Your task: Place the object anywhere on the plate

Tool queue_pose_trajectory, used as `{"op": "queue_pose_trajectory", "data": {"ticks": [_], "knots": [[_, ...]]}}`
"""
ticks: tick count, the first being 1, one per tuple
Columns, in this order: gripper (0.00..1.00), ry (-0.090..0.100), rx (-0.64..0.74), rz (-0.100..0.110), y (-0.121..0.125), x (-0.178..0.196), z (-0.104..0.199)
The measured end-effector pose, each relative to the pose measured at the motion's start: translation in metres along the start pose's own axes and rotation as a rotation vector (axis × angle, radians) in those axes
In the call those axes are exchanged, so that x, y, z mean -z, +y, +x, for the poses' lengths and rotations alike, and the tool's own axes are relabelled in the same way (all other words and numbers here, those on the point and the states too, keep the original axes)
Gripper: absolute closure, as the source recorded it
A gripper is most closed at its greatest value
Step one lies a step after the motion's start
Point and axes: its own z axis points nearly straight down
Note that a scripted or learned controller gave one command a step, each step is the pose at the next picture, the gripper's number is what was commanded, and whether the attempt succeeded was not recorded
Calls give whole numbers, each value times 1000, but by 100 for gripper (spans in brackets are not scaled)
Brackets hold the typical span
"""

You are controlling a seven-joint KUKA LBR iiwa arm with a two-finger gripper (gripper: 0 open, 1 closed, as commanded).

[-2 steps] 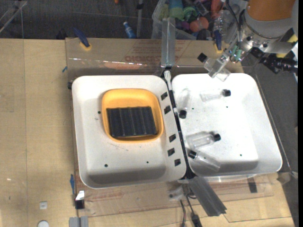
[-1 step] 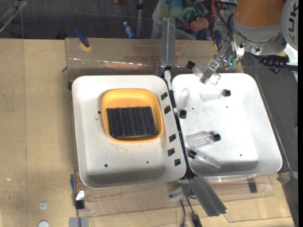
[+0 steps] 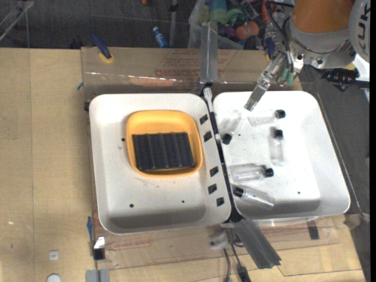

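Hanging over the back of the right bin (image 3: 329, 157), my end effector (image 3: 251, 103) holds nothing, and I cannot tell if it is apart or together. Small clear bottles with black caps lie below me. The closest one (image 3: 265, 117) lies just beside my tip. I should come straight down over its middle and squeeze across its thin side. Then I carry it over the wall between the bins to the yellow plate (image 3: 134, 122) in the left bin (image 3: 111, 198).
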Motion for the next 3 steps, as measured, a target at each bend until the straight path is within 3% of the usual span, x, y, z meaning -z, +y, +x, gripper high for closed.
{"op": "queue_pose_trajectory", "data": {"ticks": [1, 2, 3], "knots": [[0, -2, 203, 0, -70, -20, -41], [100, -9, 200, -7, -69, -8, -43], [100, -8, 313, -1, -96, 63, -64]]}}
